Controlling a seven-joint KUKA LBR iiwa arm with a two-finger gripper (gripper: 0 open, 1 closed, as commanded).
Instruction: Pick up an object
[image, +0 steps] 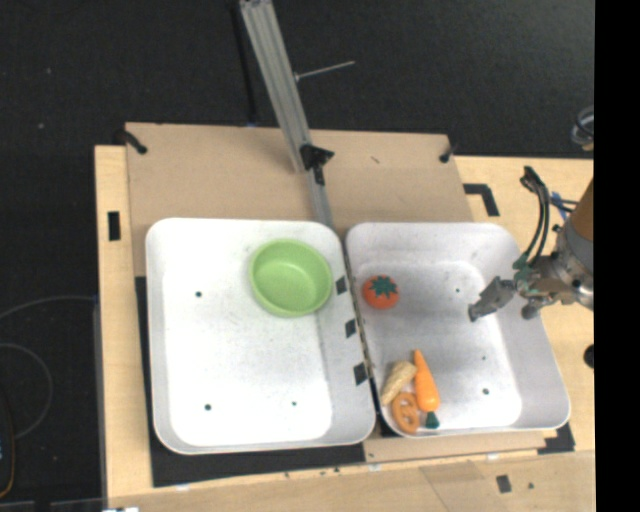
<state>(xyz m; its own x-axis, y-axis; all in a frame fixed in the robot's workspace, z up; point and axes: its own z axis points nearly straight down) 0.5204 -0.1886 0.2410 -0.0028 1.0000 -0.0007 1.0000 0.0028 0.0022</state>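
A red tomato (380, 291) lies near the left wall of the right bin (455, 250). At that bin's front left corner an orange carrot (426, 382), a pale yellow piece (397, 381) and a round orange slice (406, 411) lie bunched together. A green bowl (291, 278) sits in the back right part of the left bin (200, 380). My gripper (510, 302) hovers over the right side of the right bin, well right of the tomato. Its two fingers are spread apart with nothing between them.
A grey metal pole (285, 95) slants up from the back of the bench between the bins. Cables (540, 215) hang by the arm at the right. Brown board (290, 170) lies behind the bins.
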